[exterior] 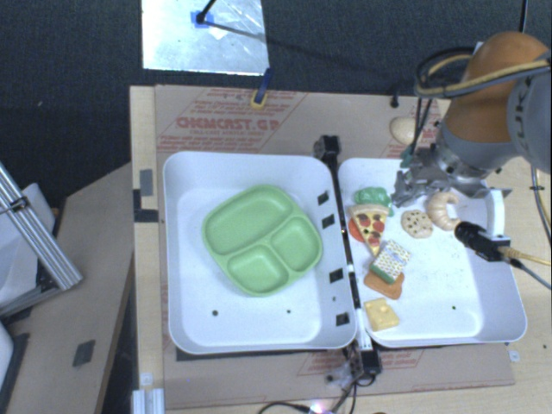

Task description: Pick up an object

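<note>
Down in the upper part of the right bin [496, 313], at the right of the frame, my pincer [412, 188] hangs low over the toy food, and from this slant I cannot tell how it is set. Nothing sits visibly in it. Closest are the green leafy piece [373, 197] just to its left, the pizza slice [369, 225] below that, the cookie [417, 223] right underneath and the croissant [443, 209] to the lower right. To pick well, I judge I should settle on one of these (the cookie lies flat, so the croissant's raised curve looks the easier hold), centre over it, and drop straight down so neighbours are not shoved aside.

Further down the frame lie a sandwich-like block [389, 266] and a yellow cheese piece [381, 314]. The left bin [185, 257] carries a green divided plate [262, 239]. Both bins rest on a cardboard sheet [216, 119] on the wooden bench [95, 231]; dark cloth backs the upper frame, with a shiny square panel [205, 24] at upper left.
</note>
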Controlling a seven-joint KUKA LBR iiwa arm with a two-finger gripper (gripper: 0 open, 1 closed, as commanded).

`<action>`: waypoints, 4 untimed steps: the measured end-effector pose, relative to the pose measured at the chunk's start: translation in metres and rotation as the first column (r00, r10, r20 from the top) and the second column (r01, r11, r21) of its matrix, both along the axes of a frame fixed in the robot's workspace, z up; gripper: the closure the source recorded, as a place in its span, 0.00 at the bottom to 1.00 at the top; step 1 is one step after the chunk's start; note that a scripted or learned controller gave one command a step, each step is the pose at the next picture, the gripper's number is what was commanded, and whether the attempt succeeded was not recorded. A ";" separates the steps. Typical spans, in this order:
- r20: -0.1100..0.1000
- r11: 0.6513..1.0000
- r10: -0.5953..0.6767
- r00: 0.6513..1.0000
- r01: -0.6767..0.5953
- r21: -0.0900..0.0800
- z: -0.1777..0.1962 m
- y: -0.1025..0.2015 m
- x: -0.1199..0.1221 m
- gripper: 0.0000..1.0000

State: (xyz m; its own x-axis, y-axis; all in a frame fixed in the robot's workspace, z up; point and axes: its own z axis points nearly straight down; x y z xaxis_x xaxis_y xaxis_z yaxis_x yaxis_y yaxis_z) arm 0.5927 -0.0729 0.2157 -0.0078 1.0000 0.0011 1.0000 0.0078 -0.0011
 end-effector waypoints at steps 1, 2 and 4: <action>0.001 1.000 0.001 1.000 -0.001 0.001 0.012 0.049 -0.019 1.00; 0.001 1.000 0.000 1.000 0.000 0.000 0.020 0.096 -0.036 1.00; -0.001 1.000 -0.001 1.000 0.001 0.000 0.009 0.162 -0.063 1.00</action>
